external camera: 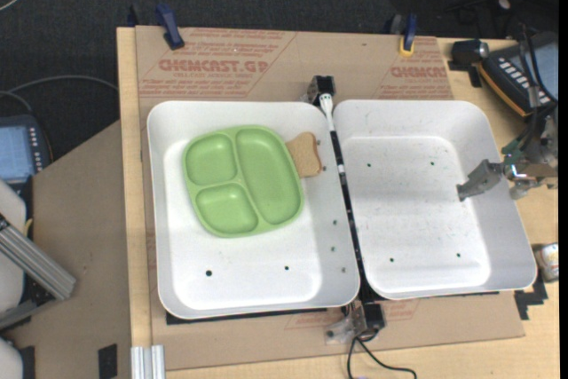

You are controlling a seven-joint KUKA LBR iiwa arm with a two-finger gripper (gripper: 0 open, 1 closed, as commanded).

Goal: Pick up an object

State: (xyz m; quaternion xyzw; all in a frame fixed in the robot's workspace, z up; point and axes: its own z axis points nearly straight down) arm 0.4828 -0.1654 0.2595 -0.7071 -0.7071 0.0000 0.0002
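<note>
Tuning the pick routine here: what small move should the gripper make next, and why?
Probably travel left toward the left bin. The gripper sits at the right bin's right edge, while the green divided plate and the tan piece touching it both lie in the left bin.

A: Colour of the gripper (477,179)?

B: Dull matte grey. Tapers to a blunt wedge at its 9 o'clock end, broader toward 3 o'clock.

A: And behind that, further toward 3 o'clock?

B: Paler block (522,169), silvery, squarish, with small dark spots. Screws perhaps, but too small to tell.

A: Any cables (535,133)?

B: Thin, dark, lying at 12 o'clock of the block and bent in a loose curve. Hard to say where fastened.

A: Markings?

B: Too blurred to read.
</note>
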